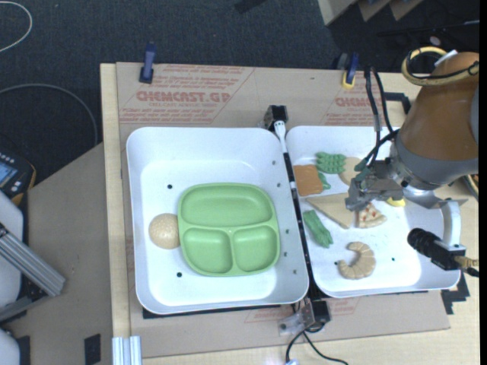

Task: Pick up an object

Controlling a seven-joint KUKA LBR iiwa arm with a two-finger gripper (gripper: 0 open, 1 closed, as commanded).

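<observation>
Over the right bin (426,280), the arm (441,128) reaches down; jaws' spread cannot be told.

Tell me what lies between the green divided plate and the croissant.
In the camera view, between the green divided plate and the croissant run the two bins' adjoining rims, then a green pea pod on the right bin's floor.
</observation>
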